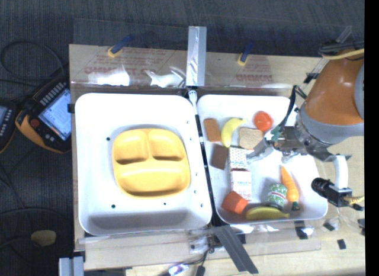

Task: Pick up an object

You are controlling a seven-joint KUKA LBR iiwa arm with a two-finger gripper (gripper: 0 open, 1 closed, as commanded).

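The grey arm with its orange band (339,94) reaches in from the right and hangs over the right shallow white bin (284,102), its two-finger gripper (267,145) low among the toy food near the bin's middle. How far the pincer is parted cannot be told, since the wrist body covers most of it and nothing is plainly seen between its tips. Just beside the gripper lie a tan slice of toy bread (250,137) and a round red tomato (263,119), with a curved yellow banana (231,130) and a small brown biscuit-like piece (212,128) further left. Below them sit a dark brown chocolate-coloured block (219,157), a white patterned carton (240,177), an orange-red cube (234,202), a small green and white can (276,194), an orange carrot (289,184) and a yellow-green pod-shaped piece (265,212) along the near wall. The left white bin (89,168) holds a yellow plastic divided tray (151,160), lying flat in its centre, well apart from the gripper.
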